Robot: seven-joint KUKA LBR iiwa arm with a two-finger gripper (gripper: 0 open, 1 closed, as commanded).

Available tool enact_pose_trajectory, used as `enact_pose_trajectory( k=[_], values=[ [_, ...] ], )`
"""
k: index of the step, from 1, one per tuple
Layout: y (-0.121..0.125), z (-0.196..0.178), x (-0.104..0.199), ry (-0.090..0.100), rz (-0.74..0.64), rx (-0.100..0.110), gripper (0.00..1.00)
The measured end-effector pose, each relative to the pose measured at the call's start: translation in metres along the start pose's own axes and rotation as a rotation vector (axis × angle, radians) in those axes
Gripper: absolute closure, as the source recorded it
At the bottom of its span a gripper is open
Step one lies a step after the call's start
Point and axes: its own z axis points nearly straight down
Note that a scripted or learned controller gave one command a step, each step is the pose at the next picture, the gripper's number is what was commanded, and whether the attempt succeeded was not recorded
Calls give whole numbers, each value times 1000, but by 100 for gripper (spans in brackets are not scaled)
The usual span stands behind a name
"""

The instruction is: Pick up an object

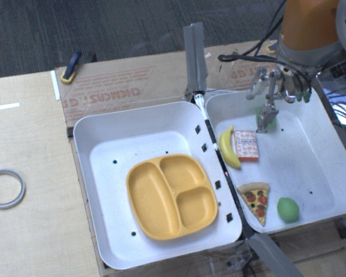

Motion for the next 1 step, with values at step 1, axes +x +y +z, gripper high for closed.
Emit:
enact_pose_trajectory(
  k=[1],
  values=[
    [-24,39,2,1,220,0,0]
  ],
)
